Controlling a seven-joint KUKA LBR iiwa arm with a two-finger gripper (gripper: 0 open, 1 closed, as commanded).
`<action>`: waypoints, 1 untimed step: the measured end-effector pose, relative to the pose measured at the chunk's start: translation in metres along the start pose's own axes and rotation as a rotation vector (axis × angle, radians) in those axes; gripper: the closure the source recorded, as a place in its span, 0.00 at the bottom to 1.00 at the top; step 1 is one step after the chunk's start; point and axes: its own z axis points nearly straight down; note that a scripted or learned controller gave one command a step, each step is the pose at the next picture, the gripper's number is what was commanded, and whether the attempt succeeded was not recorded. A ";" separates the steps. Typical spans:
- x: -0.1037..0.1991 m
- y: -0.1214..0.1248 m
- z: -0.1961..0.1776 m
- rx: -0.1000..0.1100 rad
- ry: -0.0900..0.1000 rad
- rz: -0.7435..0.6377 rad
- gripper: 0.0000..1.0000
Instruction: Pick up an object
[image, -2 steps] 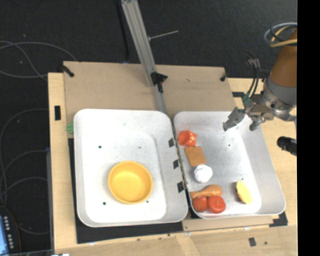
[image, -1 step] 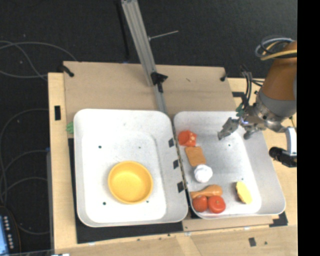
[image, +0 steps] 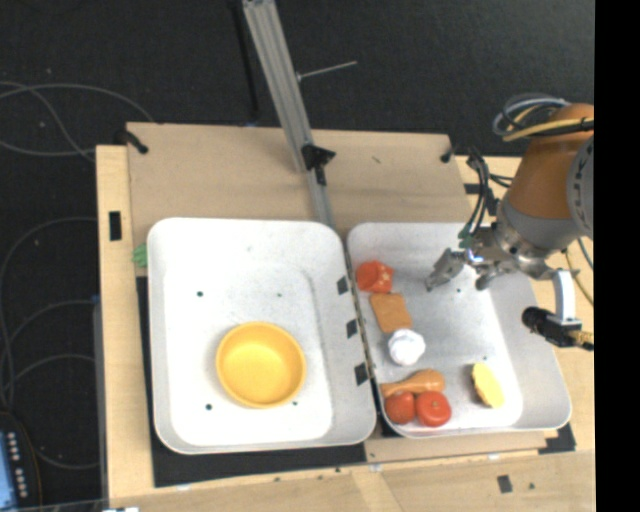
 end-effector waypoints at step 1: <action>-0.001 0.001 -0.014 -0.007 0.000 0.003 1.00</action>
